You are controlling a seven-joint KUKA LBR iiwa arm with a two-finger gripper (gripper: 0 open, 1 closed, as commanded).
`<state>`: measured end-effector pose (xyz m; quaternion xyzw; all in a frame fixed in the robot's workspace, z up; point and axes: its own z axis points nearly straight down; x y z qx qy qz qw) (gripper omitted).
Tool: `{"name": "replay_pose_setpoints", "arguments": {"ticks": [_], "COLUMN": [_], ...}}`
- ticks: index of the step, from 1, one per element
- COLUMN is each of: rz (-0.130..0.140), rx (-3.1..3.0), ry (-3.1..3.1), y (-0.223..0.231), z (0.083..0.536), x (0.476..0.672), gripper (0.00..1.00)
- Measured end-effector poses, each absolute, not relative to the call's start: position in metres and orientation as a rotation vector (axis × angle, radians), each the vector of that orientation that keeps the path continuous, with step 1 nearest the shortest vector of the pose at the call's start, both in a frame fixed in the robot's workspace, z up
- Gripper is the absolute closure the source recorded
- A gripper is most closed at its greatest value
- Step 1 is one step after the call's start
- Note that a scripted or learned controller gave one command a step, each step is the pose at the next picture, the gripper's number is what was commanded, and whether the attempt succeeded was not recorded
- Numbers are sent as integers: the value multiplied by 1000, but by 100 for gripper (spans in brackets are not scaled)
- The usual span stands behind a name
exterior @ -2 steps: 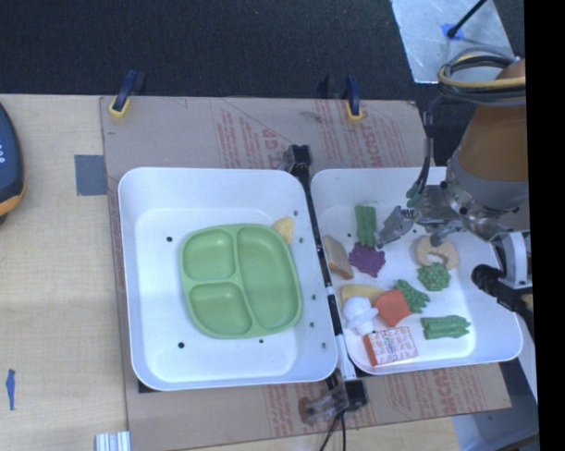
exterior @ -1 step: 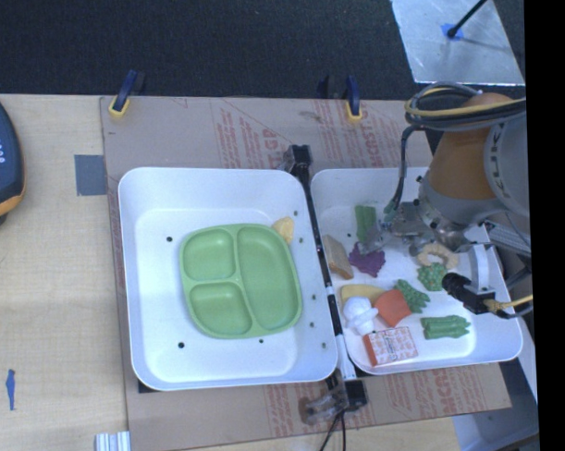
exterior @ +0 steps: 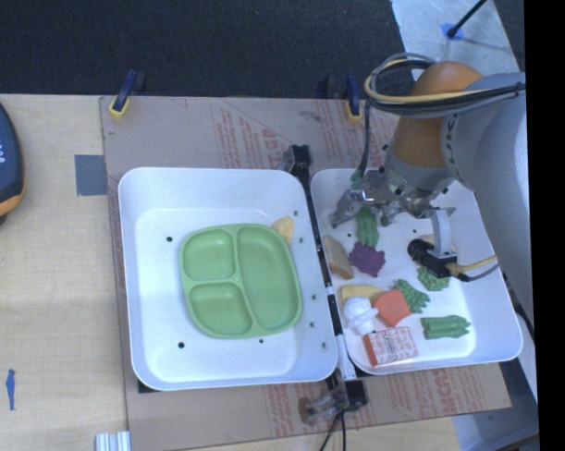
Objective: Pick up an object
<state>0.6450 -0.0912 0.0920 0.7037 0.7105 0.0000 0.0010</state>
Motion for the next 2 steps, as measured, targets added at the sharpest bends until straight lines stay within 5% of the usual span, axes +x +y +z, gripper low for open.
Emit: {"name": "replay_pose_setpoints", "arguments": {"ticks": [1, 2], "rz": [-11, 1], "rx": [2222, 2213], "ry": [2230, 2227], "y": [-102, -115], "z": [91, 93], "x": [587, 639], "gripper": [0, 0]}}
